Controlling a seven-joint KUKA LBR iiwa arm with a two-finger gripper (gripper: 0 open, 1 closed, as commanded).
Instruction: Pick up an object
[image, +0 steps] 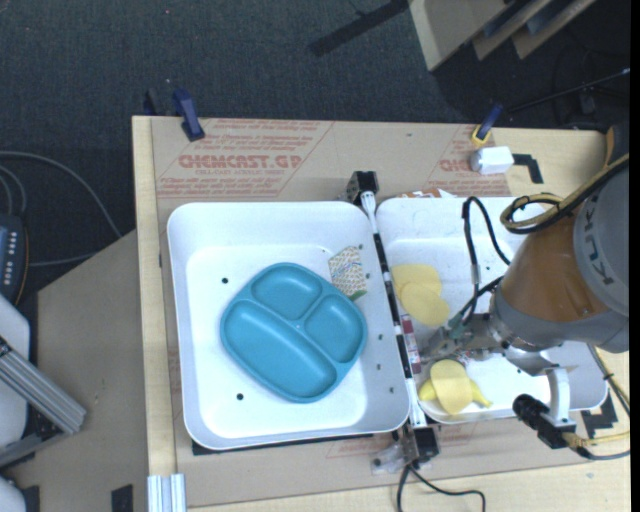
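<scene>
Now gripper over yellow obj, right bin.

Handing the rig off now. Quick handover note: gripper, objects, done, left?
Gripper: low in the right bin, between two yellow pieces; finger state unclear.
Objects: upper yellow piece and lower yellow piece in the right bin; blue divided plate and a small patterned item in the left bin.
Done: nothing visibly lifted.
Left: grasp and lift one object.
</scene>
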